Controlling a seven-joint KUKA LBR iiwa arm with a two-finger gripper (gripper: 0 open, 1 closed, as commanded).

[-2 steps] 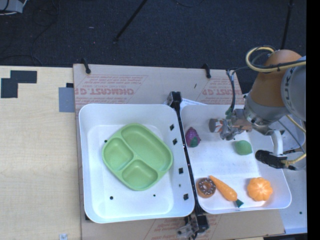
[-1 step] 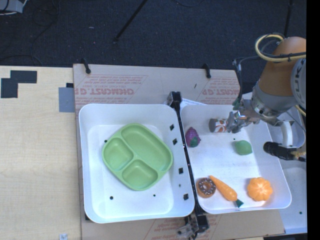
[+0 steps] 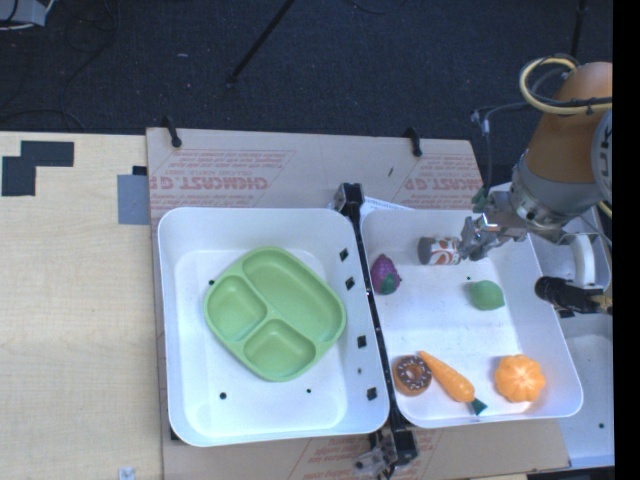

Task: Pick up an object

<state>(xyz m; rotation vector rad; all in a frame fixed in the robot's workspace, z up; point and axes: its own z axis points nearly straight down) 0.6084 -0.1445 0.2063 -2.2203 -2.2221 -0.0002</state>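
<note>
Hovering at a small can (image 3: 437, 251), the end effector (image 3: 472, 240); its state I cannot tell.

Right bin (image 3: 560, 408): centre floor open, wide gap between back and front items. Back edge crowded: small can (image 3: 437, 251) touching gripper (image 3: 470, 240), purple toy (image 3: 384, 274) by left wall, green lump (image 3: 486, 295) nearer right wall. Front edge lined: donut (image 3: 411, 374), carrot (image 3: 448, 377), orange (image 3: 519, 378). Left bin (image 3: 180, 268): green divided plate (image 3: 274, 312) fills middle, margins free.
</note>
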